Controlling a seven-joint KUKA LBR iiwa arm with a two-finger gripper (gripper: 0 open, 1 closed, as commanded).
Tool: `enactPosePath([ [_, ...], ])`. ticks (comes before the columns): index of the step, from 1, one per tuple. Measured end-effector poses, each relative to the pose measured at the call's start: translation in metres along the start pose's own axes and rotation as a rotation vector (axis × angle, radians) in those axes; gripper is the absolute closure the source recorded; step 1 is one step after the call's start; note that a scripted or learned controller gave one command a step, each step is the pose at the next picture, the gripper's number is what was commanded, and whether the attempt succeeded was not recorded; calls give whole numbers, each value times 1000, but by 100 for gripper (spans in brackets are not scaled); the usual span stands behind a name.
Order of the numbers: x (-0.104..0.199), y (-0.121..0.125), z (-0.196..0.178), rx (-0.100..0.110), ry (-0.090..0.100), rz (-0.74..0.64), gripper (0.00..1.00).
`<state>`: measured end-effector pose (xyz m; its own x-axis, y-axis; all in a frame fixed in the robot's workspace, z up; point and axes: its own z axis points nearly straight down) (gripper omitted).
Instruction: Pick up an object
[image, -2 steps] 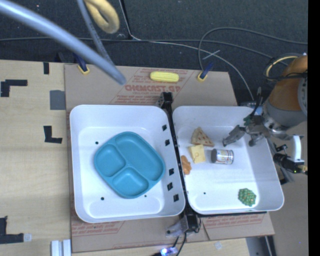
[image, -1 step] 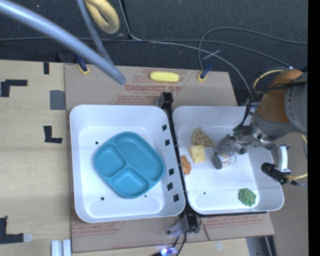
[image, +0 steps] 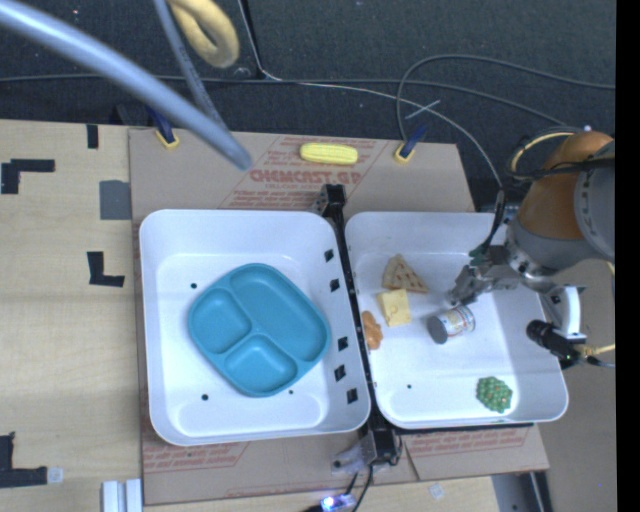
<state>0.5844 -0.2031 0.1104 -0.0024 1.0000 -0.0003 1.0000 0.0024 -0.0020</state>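
Note:
The right bin (image: 520, 400) holds a small silver can (image: 452, 324) lying on its side, a tan wedge (image: 403, 274), a yellow block (image: 396, 307), a small orange piece (image: 371, 330) by the left wall and a green ball (image: 494, 393) near the front right corner. My gripper (image: 472, 283) reaches in from the right and hangs low just above and right of the can. No object shows between its fingers, and its tips are too small to read.
The left bin (image: 165, 300) holds a blue divided tray (image: 258, 327). A yellow banana-like object (image: 328, 153) lies on the cardboard behind the bins. Cables run across the back, and a grey bar crosses the upper left.

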Motion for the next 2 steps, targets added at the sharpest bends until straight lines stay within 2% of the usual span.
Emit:
enactPosePath([
  [1, -9, 6, -55, -6, -1, 2, 100],
  [2, -7, 2, -117, -7, -2, 1, 100],
])
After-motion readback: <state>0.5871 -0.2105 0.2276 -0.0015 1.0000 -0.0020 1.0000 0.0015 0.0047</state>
